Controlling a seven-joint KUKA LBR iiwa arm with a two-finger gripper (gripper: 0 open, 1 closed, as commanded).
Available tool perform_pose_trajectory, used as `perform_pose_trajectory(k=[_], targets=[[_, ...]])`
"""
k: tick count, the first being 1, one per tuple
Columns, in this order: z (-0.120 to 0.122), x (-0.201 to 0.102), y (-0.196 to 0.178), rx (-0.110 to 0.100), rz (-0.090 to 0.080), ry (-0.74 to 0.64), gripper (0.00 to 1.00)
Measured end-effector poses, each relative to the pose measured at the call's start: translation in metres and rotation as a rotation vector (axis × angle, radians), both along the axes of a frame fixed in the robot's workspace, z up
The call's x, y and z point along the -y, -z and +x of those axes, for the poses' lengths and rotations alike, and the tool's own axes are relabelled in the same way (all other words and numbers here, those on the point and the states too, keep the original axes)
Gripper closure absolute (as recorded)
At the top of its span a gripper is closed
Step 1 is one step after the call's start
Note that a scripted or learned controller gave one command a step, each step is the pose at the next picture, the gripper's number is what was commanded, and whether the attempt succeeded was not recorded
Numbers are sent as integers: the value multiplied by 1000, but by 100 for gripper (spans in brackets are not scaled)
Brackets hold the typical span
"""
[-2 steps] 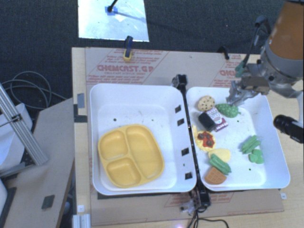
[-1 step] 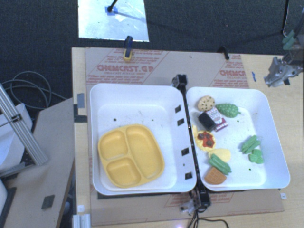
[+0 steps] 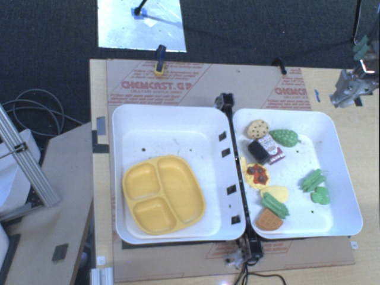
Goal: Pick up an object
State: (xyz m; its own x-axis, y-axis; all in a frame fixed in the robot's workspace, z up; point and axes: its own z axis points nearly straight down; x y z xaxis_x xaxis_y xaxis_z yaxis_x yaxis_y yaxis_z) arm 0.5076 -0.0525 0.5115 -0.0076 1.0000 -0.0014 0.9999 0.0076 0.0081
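Observation:
The right bin (image 3: 332,136) holds several toy foods: a cookie (image 3: 257,128), a green bumpy piece (image 3: 285,138), a black and red packet (image 3: 265,151), a pizza slice (image 3: 256,174), a yellow piece (image 3: 277,192), a green pod (image 3: 275,205), a waffle (image 3: 269,221), a green bean bundle (image 3: 312,180) and a small green lump (image 3: 321,196). My gripper (image 3: 349,92) hangs at the far right, above the bench beyond the right bin's back corner and away from every object. Nothing is seen in it.
The left bin (image 3: 172,123) bears a yellow divided tray (image 3: 163,193) at its front. A black divider with clips (image 3: 234,171) runs between the bins. A yellow-blue clamp (image 3: 160,63) sits at the bench's back edge, and a metal plate (image 3: 141,16) lies behind.

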Motion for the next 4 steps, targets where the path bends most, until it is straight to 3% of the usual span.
perform_pose_trajectory(k=[1,2,3,4], targets=[[-20,140,23,-7,-4,21,100],[-18,132,22,-4,0,4,0],[58,66,118,-12,4,-4,0],[122,25,230,-9,2,-2,0]])
